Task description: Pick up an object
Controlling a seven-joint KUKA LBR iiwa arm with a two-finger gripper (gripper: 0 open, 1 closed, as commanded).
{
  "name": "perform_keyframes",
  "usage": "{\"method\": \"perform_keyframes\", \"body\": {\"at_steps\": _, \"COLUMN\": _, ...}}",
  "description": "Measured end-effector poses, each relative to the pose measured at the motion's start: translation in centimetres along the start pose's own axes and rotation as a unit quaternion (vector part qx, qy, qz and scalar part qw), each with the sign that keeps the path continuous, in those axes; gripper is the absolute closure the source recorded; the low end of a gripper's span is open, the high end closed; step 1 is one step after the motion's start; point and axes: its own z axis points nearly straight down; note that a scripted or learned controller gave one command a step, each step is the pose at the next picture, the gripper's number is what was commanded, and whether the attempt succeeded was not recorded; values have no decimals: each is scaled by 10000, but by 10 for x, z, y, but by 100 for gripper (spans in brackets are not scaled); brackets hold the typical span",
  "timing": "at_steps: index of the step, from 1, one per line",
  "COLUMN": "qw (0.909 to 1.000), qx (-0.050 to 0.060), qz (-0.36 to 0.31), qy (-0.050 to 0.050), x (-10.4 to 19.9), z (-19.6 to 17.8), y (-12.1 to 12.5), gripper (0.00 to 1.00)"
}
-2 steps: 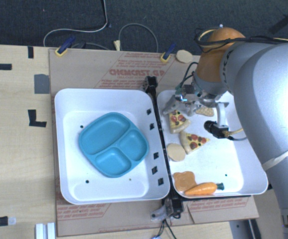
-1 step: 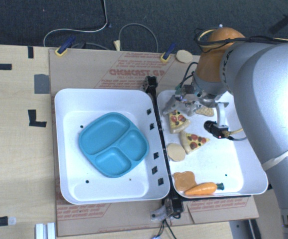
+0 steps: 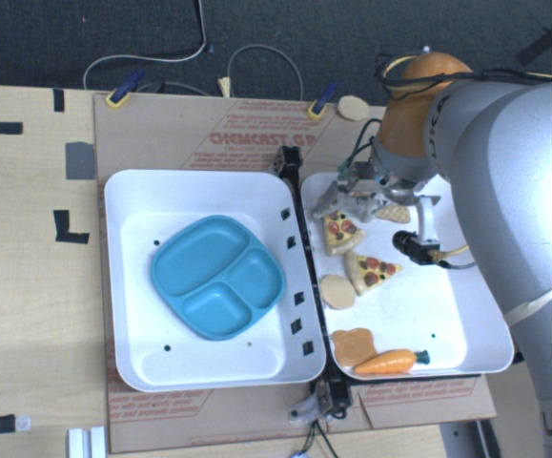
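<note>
Nearest to us, at the front edge of the right bin (image 3: 490, 346), we count one toy carrot (image 3: 387, 361) lying on its side, its green stem end pointing right, and touching it from behind, one brown slice of toast (image 3: 351, 343). Further back in that same bin we count two toy pizza slices: one (image 3: 373, 272) near the middle, and a second (image 3: 340, 232) behind it, close to the divider between the bins. Just beside the nearer pizza slice, on its left, sits one pale round bun-like piece (image 3: 337, 292). We also make out one small tan item (image 3: 392, 214) partly tucked under the arm's hardware, too hidden for us to name. That gives us six loose things in the right bin. The left bin (image 3: 128, 256) bears a single thing: one blue divided plate (image 3: 218, 276) with three compartments, lying flat and turned at an angle. We see two white bins in all, side by side on a cardboard sheet (image 3: 256, 132). One pale oval object (image 3: 353, 108) rests outside the bins on that cardboard, near a blue clamp (image 3: 321, 98). The gripper (image 3: 354, 197) hangs over the back of the right bin, just above the farther pizza slice; its metal parts blur together, so whether it is apart or closed we cannot tell, and nothing is seen held in it.
</note>
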Motion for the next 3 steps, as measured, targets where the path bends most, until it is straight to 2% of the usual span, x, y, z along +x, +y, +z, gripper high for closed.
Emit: {"method": "perform_keyframes", "body": {"at_steps": 3, "qw": 10000, "qx": 2, "qz": -1, "qy": -7, "x": 2, "z": 0, "y": 0, "gripper": 0}}
